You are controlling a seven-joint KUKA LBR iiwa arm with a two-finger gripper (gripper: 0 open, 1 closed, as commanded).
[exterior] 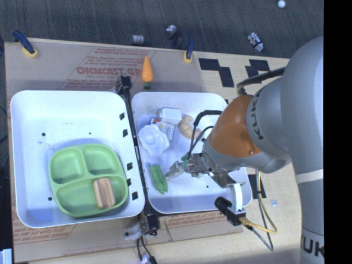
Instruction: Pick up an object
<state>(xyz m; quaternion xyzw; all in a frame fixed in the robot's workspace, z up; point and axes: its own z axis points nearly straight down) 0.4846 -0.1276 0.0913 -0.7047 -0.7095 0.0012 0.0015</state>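
Note:
In the right bin (181, 207) a green pea pod (159, 179) lies flat near the left wall. Behind it are a crumpled clear plastic cup (153, 139), a white block (170, 116) and a tan rounded piece (187, 126), partly hidden by the arm. My gripper (176, 170) hangs low over the bin floor, just right of the pea pod and pointing towards it. I see nothing held in it.
The left bin (33, 125) holds a green divided plate (71, 169) with a brown hot dog toy (103, 193) in its front compartment. An orange carrot toy (147, 70) lies on the cardboard behind the bins. A black divider (131, 142) separates the bins.

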